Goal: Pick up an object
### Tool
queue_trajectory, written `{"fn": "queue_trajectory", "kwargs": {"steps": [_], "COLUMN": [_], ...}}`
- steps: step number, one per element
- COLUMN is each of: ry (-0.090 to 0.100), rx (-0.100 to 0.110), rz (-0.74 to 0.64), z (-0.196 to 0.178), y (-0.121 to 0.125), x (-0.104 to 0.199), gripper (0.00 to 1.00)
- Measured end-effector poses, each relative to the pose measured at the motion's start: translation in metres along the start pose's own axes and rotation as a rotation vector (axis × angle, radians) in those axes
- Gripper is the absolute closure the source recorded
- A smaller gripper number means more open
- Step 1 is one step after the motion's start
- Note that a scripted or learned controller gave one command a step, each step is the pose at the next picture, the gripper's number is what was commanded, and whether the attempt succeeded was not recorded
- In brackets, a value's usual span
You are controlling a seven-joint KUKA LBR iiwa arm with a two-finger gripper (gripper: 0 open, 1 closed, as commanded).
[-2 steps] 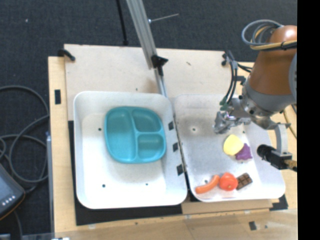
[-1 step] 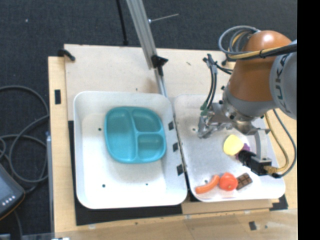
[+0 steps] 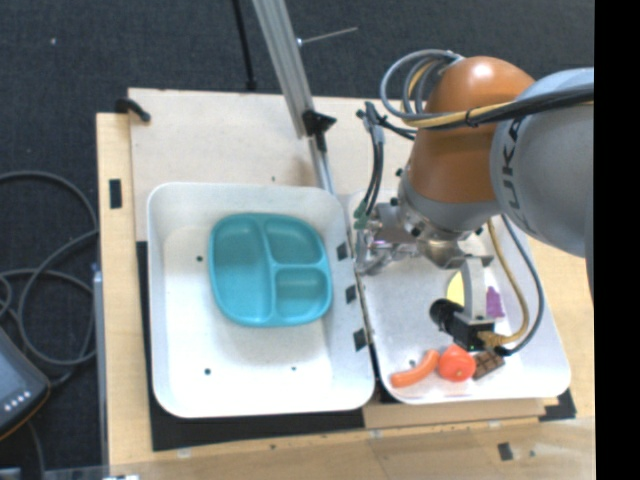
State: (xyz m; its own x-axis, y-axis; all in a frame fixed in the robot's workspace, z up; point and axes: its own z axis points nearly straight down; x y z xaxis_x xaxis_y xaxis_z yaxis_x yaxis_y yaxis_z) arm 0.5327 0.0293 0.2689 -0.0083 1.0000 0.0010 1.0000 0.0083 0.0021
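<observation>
The wooden surface [image 3: 230, 138] carries two white bins side by side. The grey and orange arm [image 3: 480, 148] hangs over the right bin [image 3: 400, 313]. Its hand [image 3: 385, 244] sits low at that bin's far left corner, by the wall next to the left bin [image 3: 180, 368]. I cannot tell whether it is clenched or released.

The left bin holds a teal divided plate [image 3: 270, 268]. Near the right bin's near edge lies an orange carrot [image 3: 412, 372], long axis left to right. It touches a round orange-red ball [image 3: 457, 365] on its right. Farther back, a yellow piece [image 3: 457, 288] and a purple piece [image 3: 493, 303] are partly hidden by the arm.
</observation>
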Motion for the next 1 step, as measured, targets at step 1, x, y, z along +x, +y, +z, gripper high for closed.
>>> {"fn": "queue_trajectory", "kwargs": {"steps": [1], "ry": [-0.001], "rx": [0.004], "rz": [0.002], "z": [0.0170], "y": [0.0042], "x": [0.0412], "gripper": [1.00]}}
